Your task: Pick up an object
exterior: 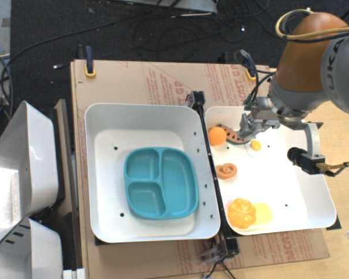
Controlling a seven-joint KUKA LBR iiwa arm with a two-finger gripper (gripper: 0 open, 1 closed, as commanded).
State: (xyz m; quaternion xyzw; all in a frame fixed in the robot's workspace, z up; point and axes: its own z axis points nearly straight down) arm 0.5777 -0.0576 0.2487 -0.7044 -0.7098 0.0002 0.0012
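arm [314, 57] cut off at right edge, end effector [248, 129] fingers hidden, curved item [232, 137] partly covered

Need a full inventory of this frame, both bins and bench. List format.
Bins: 2, white, side by side on the bench; left bin, right bin.
Divided tray: 1, teal, three compartments, middle of the left bin.
Orange ball: 1, orange, right bin's top-left corner.
Ring-shaped piece: 1, orange-brown, right bin, by its left wall.
Pepper-like toy: 1, orange-yellow, right bin's front left.
Flat yellow piece: 1, yellow, touching the pepper-like toy's right side.
Small yellow piece: 1, yellow, right bin, just below the gripper.
Curved piece: 1, orange-red, beside the ball, partly under the gripper.
Clamps: 2, yellow-handled, on the bench's far edge.
Arm: 1, grey and orange, from the right.
Gripper: 1, over the right bin's far side.
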